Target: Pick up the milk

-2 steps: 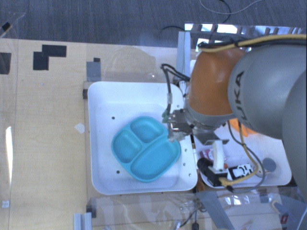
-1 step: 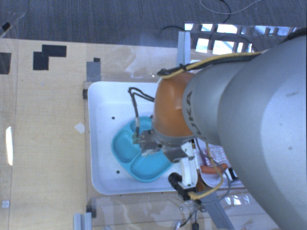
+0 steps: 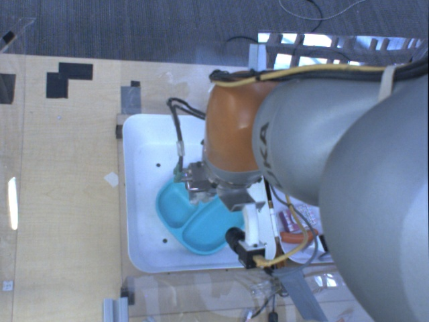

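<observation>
Milk is not something I can pick out: the arm hangs over the white bin, covering much of it, and a blue divided dish lies beside the end effector. A carton would likely be light, stiff and smooth, best pinched across its flat sides. Whether the end effector holds anything I cannot tell.

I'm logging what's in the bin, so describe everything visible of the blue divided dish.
The blue divided dish looks like smooth light-blue plastic with two shallow rounded compartments split by a ridge. It lies flat, open side up, on the floor of the left white bin, toward its near side. The arm's wrist overlaps its upper right part.
</observation>
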Controlling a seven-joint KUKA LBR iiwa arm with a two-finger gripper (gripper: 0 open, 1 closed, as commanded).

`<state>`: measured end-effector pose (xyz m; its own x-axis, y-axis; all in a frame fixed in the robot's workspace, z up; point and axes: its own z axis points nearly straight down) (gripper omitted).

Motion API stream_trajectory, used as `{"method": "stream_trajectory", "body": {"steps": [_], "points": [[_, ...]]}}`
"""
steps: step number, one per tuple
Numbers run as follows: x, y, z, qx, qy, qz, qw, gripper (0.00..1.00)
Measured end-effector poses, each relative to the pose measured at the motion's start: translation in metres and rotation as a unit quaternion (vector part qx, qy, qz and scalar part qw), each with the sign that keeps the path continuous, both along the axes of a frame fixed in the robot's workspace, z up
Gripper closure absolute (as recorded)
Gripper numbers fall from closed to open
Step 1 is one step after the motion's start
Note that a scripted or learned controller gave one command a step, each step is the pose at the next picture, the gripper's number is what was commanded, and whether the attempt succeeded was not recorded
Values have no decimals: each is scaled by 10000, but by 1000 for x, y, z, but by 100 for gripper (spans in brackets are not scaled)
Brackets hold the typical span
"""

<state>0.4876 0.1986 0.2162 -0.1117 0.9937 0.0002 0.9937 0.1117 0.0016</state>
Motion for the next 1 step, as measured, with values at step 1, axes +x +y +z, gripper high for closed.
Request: {"method": "stream_trajectory", "body": {"steps": [1], "points": [[2, 1, 9, -5, -5, 25, 10000, 100]]}}
